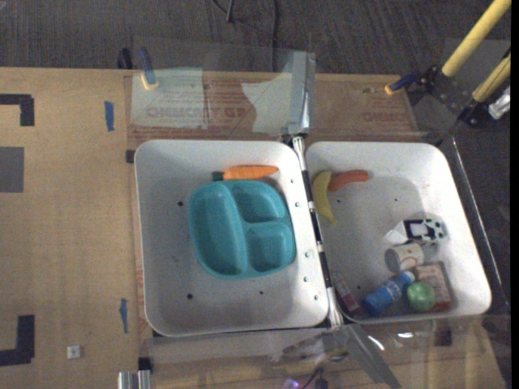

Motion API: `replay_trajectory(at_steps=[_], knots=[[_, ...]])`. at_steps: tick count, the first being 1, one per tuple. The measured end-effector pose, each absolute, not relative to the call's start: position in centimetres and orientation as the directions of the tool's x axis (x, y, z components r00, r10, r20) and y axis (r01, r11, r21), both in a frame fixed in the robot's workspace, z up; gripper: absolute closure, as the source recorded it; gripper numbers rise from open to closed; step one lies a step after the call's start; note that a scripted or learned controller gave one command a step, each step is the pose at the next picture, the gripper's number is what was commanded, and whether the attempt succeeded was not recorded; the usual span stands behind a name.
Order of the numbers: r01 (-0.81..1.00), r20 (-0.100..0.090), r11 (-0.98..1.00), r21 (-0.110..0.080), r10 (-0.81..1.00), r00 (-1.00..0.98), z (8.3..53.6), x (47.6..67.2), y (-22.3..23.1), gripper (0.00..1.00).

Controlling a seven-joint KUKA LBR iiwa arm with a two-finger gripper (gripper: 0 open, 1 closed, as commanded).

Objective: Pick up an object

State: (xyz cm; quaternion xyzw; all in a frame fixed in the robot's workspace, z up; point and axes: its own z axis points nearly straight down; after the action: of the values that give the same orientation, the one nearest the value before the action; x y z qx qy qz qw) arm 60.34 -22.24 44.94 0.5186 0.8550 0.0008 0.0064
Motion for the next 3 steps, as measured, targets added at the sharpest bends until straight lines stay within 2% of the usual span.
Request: replay_trajectory(at_steps=[1, 2, 3], knots=[[0.886, -0.017, 0.463, 0.014, 0.886, -0.463, 46.19, 60.46, -22.25, 1.0], [0.886, -0.017, 0.464, 0.013, 0.886, -0.463, 46.18, 60.46, -22.23, 0.0], [0.886, -0.017, 0.463, 0.013, 0.886, -0.463, 46.18, 60.46, -22.23, 0.0]])
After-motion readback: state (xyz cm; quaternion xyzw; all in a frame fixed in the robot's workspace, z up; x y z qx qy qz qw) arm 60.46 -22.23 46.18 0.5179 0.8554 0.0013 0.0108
